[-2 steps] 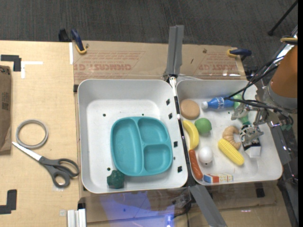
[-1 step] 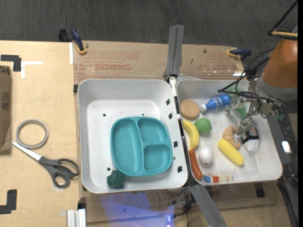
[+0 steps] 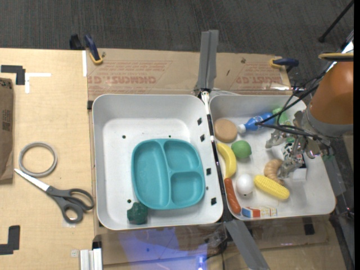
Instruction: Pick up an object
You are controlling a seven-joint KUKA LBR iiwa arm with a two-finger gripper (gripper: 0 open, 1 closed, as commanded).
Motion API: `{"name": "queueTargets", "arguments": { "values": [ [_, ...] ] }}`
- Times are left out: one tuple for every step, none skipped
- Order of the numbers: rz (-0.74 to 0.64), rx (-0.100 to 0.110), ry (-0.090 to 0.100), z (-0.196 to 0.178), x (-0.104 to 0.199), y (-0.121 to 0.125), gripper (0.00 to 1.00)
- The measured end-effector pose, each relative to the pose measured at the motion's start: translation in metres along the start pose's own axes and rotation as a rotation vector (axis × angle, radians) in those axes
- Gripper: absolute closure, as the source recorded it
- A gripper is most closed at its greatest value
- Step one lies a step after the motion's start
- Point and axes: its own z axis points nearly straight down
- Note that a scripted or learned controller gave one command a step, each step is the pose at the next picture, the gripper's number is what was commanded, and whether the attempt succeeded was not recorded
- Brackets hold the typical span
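Note:
My gripper (image 3: 288, 163) hangs low over the right side of the right bin (image 3: 316, 202), under the orange-banded wrist (image 3: 334, 97). A tan lumpy item (image 3: 272, 168) lies just to its left. A yellow corn cob (image 3: 271, 187) lies just below it. Further left are a white egg (image 3: 244, 183), a banana (image 3: 228, 158), a green ball (image 3: 241, 149), a brown bun (image 3: 226, 130) and a red sausage (image 3: 232, 197). A blue and white tube (image 3: 257, 121) lies at the back. Cables and the gripper body hide whatever is directly beneath it.
The left bin (image 3: 112, 117) holds a teal divided plate (image 3: 167, 173) and a dark green lump (image 3: 137, 213) at its front corner. A small carton (image 3: 260, 211) lies along the right bin's front wall. Scissors (image 3: 59, 194) and a tape roll (image 3: 37, 158) rest on the bench at left.

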Motion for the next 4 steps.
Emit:
{"name": "queueTargets", "arguments": {
  "values": [
    [0.105,-0.002,0.015,0.0,-0.067,-0.036,0.0],
    [0.179,0.002,-0.003,-0.001,-0.087,-0.038,0.0],
    [0.179,0.002,-0.003,-0.001,-0.087,-0.038,0.0],
    [0.179,0.004,-0.011,-0.013,-0.088,-0.039,1.0]
  ]
}}
